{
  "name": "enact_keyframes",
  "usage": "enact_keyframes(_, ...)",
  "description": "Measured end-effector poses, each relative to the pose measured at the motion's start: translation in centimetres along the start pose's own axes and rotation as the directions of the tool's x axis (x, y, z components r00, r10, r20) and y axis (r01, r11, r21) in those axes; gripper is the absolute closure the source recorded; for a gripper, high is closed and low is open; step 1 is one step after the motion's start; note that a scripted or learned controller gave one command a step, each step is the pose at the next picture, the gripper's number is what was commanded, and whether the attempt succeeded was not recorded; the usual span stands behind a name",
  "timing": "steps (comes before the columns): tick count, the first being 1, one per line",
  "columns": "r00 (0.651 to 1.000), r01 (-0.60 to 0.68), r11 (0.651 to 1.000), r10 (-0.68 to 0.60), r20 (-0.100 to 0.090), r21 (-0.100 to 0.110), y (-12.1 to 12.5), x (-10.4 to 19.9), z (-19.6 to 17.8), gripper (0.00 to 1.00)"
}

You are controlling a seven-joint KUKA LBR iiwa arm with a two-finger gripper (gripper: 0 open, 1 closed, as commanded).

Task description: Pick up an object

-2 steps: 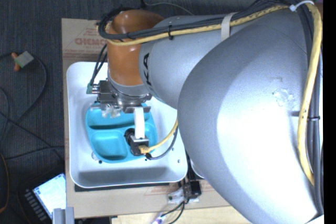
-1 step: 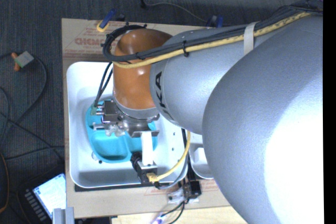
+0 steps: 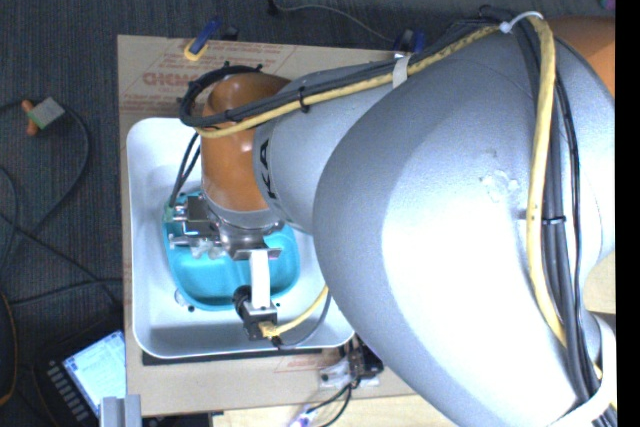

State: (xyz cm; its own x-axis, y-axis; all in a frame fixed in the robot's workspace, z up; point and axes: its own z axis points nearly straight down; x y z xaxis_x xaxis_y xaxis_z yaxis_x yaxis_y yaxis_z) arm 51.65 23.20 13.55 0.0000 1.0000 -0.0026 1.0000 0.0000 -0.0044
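- The grey arm (image 3: 430, 215) reaches into the left white bin (image 3: 145, 215), its orange band (image 3: 235, 150) over a blue object (image 3: 205, 280) on the bin floor.
- The gripper (image 3: 235, 250) sits low over that object, wrist hiding the contact; whether it grips cannot be told.
- Judged step: the grasp attempt.
- Next: a straight lift, proving any hold.
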Motion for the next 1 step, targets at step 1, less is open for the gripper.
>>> enact_keyframes(1, 1.000, 0.001, 1.000, -0.001, -0.002, -0.004, -3.10, 0.09, -7.35, 1.00)
